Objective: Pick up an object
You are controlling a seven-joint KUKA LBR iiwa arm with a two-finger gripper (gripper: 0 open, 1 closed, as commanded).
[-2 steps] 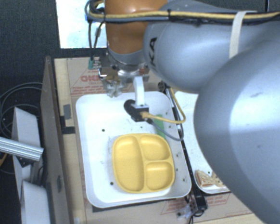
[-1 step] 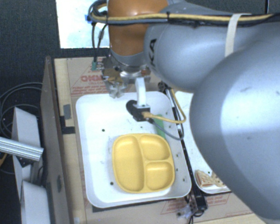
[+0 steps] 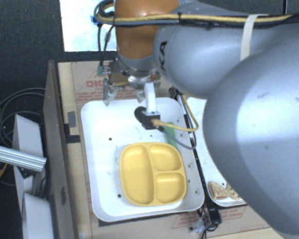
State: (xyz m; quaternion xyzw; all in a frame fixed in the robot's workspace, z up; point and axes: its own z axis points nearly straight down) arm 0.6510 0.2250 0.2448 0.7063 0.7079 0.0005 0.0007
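Yellow sectioned plate [image 3: 153, 174], white bin [image 3: 102, 146], green strip [image 3: 170, 139], grey arm [image 3: 251, 108], orange band [image 3: 139, 19]

Left bin [image 3: 100, 146]: compartment plate [image 3: 152, 173] in front half, nearer right wall. Slim item [image 3: 170, 139] just behind plate's right rear corner, along that wall. Gripper [image 3: 129, 96] over bin's rear part. Right bin [image 3: 228, 204] beside it: flat item [image 3: 222, 190] in front left corner.

Right bin [image 3: 225, 203]: mostly hidden under the grey arm [image 3: 251, 108]; a sliver shows at lower right of the frame.
Patterned item [image 3: 223, 190]: in that sliver, half covered; perhaps a printed packet.
Green object [image 3: 170, 137]: thin strip by the yellow plate's [image 3: 152, 173] upper right corner, too small to identify.
Arm: cut off at the top and right edges.
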